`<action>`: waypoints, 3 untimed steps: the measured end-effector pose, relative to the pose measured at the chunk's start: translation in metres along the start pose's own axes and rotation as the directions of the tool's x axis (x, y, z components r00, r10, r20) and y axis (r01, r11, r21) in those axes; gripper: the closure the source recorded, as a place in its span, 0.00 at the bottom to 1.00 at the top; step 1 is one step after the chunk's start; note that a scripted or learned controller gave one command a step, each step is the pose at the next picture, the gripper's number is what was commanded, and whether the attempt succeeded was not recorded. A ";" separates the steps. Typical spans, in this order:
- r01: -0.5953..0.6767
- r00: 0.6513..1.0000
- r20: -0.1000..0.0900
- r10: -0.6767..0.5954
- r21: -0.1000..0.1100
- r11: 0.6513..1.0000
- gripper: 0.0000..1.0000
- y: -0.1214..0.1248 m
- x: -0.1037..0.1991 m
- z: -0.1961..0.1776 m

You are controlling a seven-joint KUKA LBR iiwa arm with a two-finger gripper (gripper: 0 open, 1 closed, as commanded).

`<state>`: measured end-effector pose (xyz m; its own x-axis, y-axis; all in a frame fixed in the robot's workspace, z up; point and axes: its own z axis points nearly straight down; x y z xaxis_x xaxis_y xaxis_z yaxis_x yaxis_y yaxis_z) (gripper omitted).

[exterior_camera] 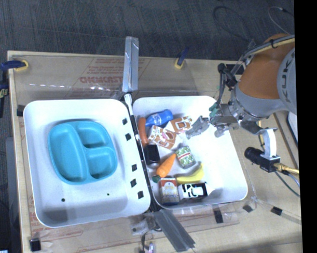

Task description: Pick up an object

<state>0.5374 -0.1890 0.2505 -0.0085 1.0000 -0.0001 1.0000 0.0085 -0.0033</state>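
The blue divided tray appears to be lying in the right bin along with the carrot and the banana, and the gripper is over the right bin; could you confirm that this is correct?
Not quite. The camera view shows the blue divided tray lying in the left bin, apart from the other items. The carrot and the banana are in the right bin, and the gripper is over that right bin.

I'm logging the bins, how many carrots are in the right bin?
2. One carrot lies along the right bin's left wall near the top; the other carrot lies slanted mid-bin beside the banana. More could hide under the pile.
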 end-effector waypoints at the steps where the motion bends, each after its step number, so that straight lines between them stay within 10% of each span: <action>1: 0.197 0.980 0.001 -0.197 -0.001 0.980 0.00 -0.004 0.006 0.073; 2: 0.283 0.959 0.001 -0.283 -0.002 0.959 0.00 -0.021 -0.022 0.160; 3: 0.289 0.957 0.003 -0.289 -0.002 0.957 1.00 -0.021 -0.022 0.151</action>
<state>0.5158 -0.2113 0.1000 -0.2968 0.9549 -0.0018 0.9549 0.2968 -0.0015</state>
